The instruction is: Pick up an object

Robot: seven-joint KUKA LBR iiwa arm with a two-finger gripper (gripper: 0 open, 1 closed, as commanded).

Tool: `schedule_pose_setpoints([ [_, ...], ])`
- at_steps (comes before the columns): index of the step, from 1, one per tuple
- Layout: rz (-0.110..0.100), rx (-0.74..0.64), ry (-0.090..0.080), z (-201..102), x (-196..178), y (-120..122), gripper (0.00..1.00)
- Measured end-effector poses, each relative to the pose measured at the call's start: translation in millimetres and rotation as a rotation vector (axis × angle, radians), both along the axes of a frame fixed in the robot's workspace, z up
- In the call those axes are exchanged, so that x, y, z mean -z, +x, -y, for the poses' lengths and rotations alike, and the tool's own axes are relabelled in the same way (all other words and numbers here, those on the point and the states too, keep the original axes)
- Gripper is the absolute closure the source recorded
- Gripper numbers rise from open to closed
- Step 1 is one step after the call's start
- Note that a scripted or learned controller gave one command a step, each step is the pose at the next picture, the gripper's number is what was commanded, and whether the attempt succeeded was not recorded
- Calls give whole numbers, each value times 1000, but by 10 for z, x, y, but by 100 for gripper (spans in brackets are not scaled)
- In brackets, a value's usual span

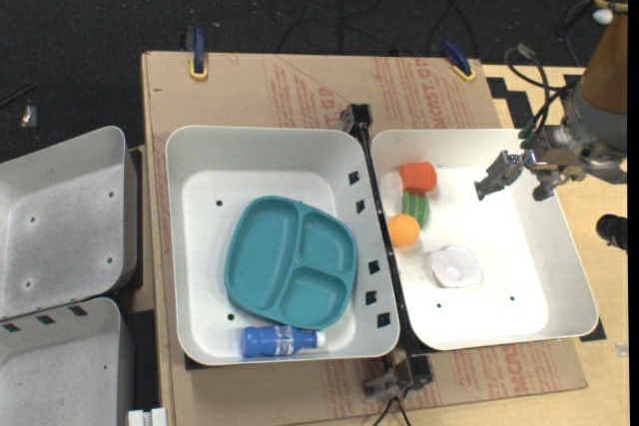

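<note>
Starting at your left, the left bin point(190, 165) holds a teal divided plate point(292, 260) lying flat across its floor. Just below the plate, against the bin's near wall, a blue bottle point(280, 341) lies on its side with its white cap pointing right.

Past the black divider you reach the right bin point(539, 304). Along its left side sit an orange-red block point(419, 177), a small green piece point(415, 207) touching it from below, and an orange ball point(403, 230) just under that. A little to the right of the ball lies a small white cup-like object point(454, 266), hard to make out against the white floor.

Further right, the tool point(509, 173) hangs over the upper right part of this bin, well apart from all four objects. You can see nothing between its fingers, but whether they stand open or closed I cannot tell. The arm point(604, 85) leaves over the desk point(300, 95) at the right.
</note>
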State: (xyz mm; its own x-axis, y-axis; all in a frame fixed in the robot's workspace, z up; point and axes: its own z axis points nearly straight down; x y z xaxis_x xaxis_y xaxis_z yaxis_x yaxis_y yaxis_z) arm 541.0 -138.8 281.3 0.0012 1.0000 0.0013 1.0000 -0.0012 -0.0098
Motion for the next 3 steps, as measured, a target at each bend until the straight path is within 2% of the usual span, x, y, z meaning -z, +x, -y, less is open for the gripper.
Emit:
schedule_pose_setpoints([
  [1, 9, -2, -1, -3, -49, 17, 0],
  [2, 5, 1, -1, 85, 438, 26, 0],
  [3, 4, 0, 0, -24, 977, 30, 0],
])
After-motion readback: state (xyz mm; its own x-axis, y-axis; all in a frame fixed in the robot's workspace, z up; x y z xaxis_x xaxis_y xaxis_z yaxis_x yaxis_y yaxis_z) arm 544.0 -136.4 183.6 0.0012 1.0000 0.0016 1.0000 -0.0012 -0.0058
